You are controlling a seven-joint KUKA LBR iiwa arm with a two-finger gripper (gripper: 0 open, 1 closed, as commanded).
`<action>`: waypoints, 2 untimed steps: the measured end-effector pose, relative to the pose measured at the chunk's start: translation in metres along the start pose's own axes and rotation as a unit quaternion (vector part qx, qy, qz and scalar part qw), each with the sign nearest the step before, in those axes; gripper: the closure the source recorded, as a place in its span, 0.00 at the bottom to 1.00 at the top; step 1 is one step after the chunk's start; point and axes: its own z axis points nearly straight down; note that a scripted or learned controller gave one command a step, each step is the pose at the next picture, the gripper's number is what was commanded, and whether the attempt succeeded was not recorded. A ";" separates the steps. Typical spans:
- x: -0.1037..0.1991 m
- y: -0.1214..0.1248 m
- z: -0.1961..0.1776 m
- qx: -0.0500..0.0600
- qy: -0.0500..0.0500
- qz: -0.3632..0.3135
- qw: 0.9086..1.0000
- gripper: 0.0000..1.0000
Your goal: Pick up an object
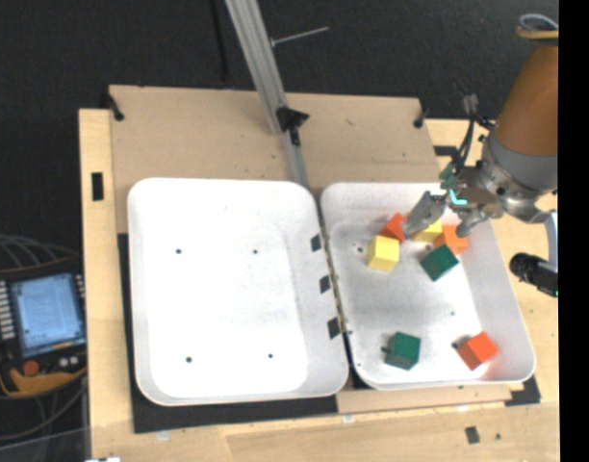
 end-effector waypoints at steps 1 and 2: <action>0.000 0.001 -0.002 -0.002 0.000 0.001 1.000 0.00; -0.001 0.001 0.040 0.000 -0.001 0.002 1.000 0.00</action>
